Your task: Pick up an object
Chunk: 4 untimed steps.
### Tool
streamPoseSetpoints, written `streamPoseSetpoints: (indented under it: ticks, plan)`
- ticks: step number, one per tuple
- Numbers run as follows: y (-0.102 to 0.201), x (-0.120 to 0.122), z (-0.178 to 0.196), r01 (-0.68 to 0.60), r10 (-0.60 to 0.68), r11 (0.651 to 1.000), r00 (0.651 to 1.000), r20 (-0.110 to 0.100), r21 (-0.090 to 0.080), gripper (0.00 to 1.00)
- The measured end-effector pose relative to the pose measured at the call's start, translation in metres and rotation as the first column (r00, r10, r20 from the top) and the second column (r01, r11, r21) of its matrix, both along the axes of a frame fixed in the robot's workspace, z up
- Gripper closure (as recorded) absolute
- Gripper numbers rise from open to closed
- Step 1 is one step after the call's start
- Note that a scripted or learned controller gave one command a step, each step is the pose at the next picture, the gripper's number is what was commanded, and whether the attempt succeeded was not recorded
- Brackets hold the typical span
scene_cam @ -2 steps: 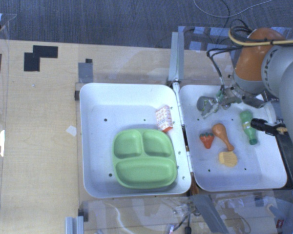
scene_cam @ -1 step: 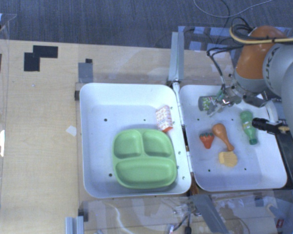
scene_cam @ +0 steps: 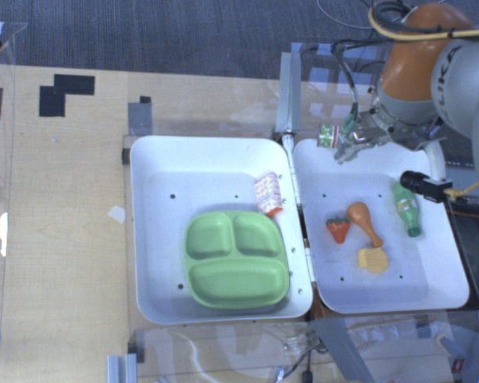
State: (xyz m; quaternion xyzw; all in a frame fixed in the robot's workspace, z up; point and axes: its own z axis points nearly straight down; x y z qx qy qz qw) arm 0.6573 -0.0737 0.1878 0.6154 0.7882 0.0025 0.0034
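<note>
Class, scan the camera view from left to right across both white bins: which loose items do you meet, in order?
Green plate → snack packet → small can → strawberry → chicken leg → green bottle.

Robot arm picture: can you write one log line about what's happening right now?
gripper: above right bin's far edge | near fingers: small can, grip unclear | right bin: bottle, drumstick, strawberry | left bin: green tray

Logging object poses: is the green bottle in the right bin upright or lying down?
Lying down: the green bottle rests lengthwise on the right bin floor.
</note>
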Motion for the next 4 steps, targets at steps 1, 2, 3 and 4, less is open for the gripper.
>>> streamPoseSetpoints:
  ticks: [1,2,3,4]
  plan:
    - [0.1,0.012,-0.001,0.051,-0.051,0.999,0.999,-0.003,0.002,1.0]
    - [0.158,-0.031,-0.002,0.394,-0.394,0.919,0.919,-0.007,0.002,1.0]
    - [0.123,-0.073,0.023,0.227,-0.227,0.974,0.974,-0.007,0.001,1.0]
    - [0.255,-0.035,-0.009,0.391,-0.391,0.921,0.921,-0.008,0.002,1.0]
